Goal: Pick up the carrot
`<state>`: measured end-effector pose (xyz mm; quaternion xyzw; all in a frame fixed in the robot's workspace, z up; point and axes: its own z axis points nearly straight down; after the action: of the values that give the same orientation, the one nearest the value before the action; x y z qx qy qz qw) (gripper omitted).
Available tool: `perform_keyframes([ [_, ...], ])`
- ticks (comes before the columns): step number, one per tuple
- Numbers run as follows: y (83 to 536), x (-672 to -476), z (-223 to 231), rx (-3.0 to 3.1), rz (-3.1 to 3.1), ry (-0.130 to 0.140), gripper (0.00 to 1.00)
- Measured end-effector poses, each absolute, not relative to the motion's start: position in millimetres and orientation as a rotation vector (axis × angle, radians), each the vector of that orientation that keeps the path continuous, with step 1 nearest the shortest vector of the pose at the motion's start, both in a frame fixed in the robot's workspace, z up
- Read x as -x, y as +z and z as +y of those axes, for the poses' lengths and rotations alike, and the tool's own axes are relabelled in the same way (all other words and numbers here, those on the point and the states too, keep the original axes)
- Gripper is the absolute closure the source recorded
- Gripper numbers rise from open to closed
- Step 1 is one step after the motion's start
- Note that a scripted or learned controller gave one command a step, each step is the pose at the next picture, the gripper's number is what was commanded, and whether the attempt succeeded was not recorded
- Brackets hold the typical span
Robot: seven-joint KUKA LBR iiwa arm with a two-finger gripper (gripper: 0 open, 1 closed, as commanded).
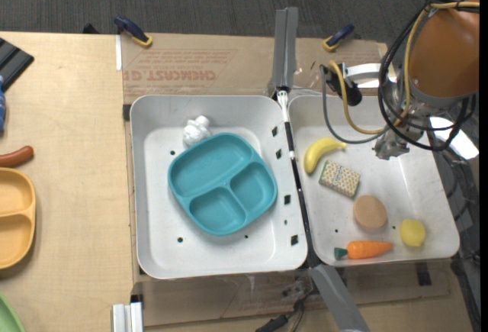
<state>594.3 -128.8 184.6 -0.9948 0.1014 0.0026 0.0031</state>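
Note:
The carrot (368,249), orange with a green stub at its left end, lies flat along the front wall of the right bin (442,193). My gripper (387,147) hangs over the back right part of that bin, below the orange band of the arm (446,56) and its looped cables. It is well behind the carrot and apart from it. Nothing shows in its grasp.
In the right bin also lie a banana (321,153), a speckled cracker block (339,178), a round tan disc (370,212) and a yellow lemon (412,232) just right of the carrot. The left bin (152,246) holds a teal divided plate (221,182) and a white crumpled lump (197,130).

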Motion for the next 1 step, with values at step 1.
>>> perform_keyframes([
  [1, 306.6, -576.6, -182.2, 3.115, 0.350, -0.003, 1.00],
])
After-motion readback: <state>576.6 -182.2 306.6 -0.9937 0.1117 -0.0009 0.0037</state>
